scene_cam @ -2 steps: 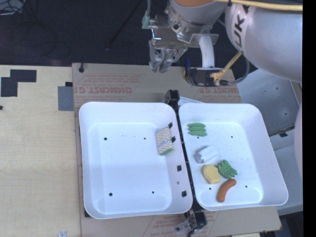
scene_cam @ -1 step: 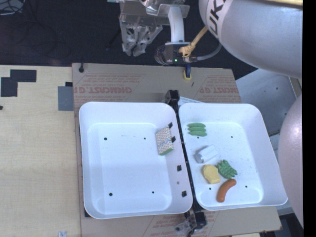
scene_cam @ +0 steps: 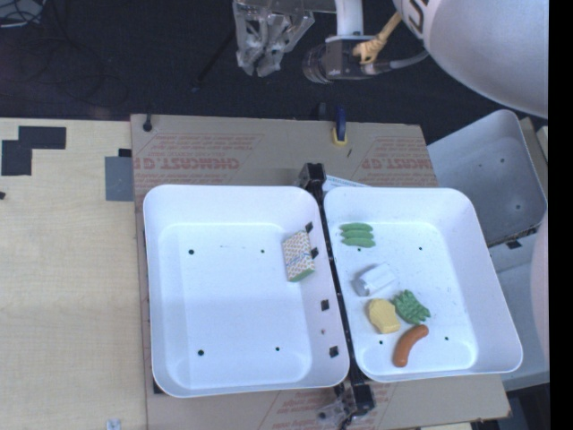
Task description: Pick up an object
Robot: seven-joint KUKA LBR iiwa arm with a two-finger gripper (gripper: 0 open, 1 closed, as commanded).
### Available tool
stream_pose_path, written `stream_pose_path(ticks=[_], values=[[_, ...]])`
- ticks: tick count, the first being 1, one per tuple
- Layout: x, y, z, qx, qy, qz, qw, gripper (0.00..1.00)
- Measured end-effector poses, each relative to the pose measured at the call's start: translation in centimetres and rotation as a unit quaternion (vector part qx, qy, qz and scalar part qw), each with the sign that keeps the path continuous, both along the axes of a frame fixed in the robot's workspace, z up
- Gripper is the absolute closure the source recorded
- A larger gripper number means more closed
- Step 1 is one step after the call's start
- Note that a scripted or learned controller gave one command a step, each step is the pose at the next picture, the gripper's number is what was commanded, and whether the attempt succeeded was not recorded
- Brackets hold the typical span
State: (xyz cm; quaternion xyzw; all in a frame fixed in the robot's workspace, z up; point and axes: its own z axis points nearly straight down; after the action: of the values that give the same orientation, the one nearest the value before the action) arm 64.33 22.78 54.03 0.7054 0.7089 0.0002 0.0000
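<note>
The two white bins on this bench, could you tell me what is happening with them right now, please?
The arm's end effector hangs high above the far edge of the bench, away from both bins, with nothing between its fingers. The left bin holds a patterned block leaning by its right wall. The right bin holds a green pea pod, a white piece, a yellow piece, a leafy green item and an orange sausage. No pick has begun.
</note>
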Motion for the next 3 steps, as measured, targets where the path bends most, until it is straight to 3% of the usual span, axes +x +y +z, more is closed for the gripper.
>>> stream_pose_path(ticks=[1,2,3], values=[[-0.1,1.4,-19.6,-0.0031,0.009,-0.002,1.0000,1.00],[-6.2,-10.6,-24.2,-0.0021,0.005,-0.006,1.0000,1.00],[-10.5,-6.9,-21.0,-0.0008,0.003,-0.002,1.0000,1.00]])
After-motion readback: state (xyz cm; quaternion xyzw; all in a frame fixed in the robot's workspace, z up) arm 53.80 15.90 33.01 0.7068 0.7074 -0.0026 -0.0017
